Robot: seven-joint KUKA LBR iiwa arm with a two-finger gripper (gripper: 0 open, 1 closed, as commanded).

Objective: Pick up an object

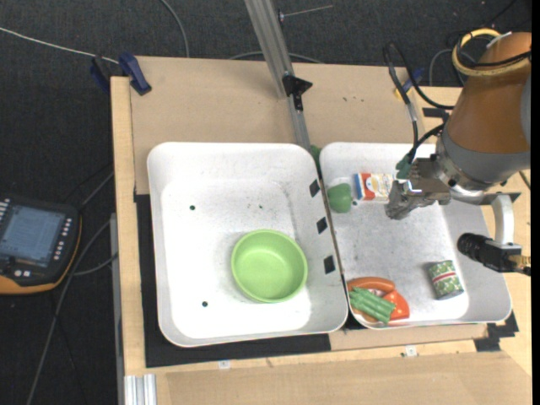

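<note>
Camera view, right bin [472, 310]: we list a small carton [369, 186] lying near the far wall, a green ball [339, 197] just left of it, a green-labelled can [444, 279], and an orange plate of vegetables [377, 301] at the near left corner. The gripper [403, 202] hangs beside the carton; we cannot tell its opening or any hold. Left bin [169, 226]: one green bowl [268, 265].

bench [211, 99] bears two white bins [169, 175].
</note>
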